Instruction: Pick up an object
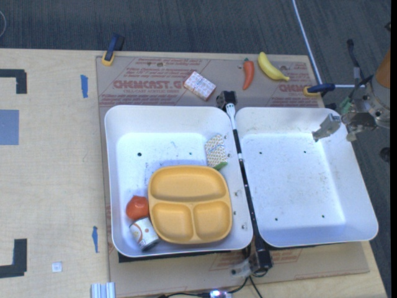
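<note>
the tool point(338, 126) hangs over the right bin's point(310, 228) far right corner; cannot tell its grip state. the left bin point(124, 141) holds a yellow tray point(189, 203), tomato point(137, 207) and can point(143, 232).

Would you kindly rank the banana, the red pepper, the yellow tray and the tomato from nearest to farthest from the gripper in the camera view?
1. Banana, on the board behind the right bin.
2. Red pepper, just left of the banana.
3. Yellow tray, in the left bin.
4. Tomato, at the tray's left.

Measured from the gripper.

Red "CHEMCAST" lettering runs across the brown board point(155, 82).
</note>
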`<action>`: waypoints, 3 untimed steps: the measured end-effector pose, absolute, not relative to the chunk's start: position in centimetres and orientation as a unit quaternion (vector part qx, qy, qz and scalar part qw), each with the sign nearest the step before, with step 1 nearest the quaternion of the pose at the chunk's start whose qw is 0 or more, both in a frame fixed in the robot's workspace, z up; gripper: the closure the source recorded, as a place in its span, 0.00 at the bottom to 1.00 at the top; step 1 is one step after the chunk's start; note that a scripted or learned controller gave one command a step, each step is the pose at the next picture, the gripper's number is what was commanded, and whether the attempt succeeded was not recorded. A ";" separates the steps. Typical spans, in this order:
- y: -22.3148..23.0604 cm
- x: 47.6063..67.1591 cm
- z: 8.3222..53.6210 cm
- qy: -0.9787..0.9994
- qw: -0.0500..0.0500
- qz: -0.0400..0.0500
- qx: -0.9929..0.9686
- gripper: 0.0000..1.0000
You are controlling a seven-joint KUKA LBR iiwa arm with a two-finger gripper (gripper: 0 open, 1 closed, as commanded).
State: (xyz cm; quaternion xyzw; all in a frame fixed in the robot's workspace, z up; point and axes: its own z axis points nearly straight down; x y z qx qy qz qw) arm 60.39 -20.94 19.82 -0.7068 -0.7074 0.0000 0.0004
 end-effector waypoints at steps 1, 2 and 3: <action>-20.9 60.4 19.8 -0.707 0.000 0.000 -0.707 0.00; -20.9 60.4 19.8 -0.707 0.000 0.000 -0.707 0.00; -20.9 60.4 19.8 -0.707 0.000 0.000 -0.707 0.00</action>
